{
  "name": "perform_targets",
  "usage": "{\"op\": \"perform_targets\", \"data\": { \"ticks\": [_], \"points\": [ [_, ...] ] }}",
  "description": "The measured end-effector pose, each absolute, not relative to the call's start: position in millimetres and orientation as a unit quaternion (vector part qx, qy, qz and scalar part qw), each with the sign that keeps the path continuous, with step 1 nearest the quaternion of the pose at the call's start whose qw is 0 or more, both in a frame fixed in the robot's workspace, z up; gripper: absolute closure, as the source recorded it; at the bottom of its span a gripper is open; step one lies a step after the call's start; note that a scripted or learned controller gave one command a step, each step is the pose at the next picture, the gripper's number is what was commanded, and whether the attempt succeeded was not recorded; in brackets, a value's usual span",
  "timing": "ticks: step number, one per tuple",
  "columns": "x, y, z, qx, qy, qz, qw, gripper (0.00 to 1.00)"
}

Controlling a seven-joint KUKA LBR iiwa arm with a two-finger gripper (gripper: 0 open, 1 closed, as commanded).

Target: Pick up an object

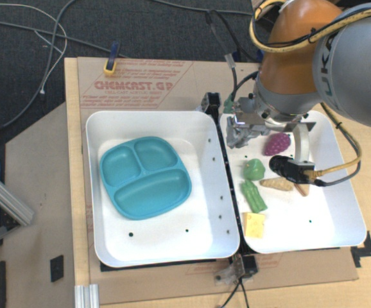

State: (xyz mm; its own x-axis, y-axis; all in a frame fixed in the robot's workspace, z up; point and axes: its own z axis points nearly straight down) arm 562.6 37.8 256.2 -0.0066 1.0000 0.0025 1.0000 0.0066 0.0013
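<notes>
My gripper [239,133] hangs over the far left corner of the right bin [339,230], close to the wall between the two bins. A purple bunch of grapes [277,144] lies just to its right. Nearer the camera lie a round green piece [254,169], a long green pickle-like piece [255,196], a tan bread-like piece [276,184] and a yellow cheese wedge [254,224]. I see none of these things in the gripper. The grey arm with its orange band [298,40] covers the bin's far side.
The left bin [102,236] holds a teal divided plate [146,177]. Both bins rest on a cardboard sheet [134,85] with a blue-and-yellow clip [113,58] at its far edge. Cables run over the dark floor behind.
</notes>
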Motion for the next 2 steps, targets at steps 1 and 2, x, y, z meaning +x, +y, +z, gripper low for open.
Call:
{"op": "perform_targets", "data": {
  "ticks": [1, 2],
  "points": [
    [560.8, 89.2, 254.1, -0.705, -0.709, -0.0009, 0.001, 1.00],
    [561.0, 86.0, 254.3, -0.707, -0.708, -0.0004, 0.000, 0.00]
  ]
}}
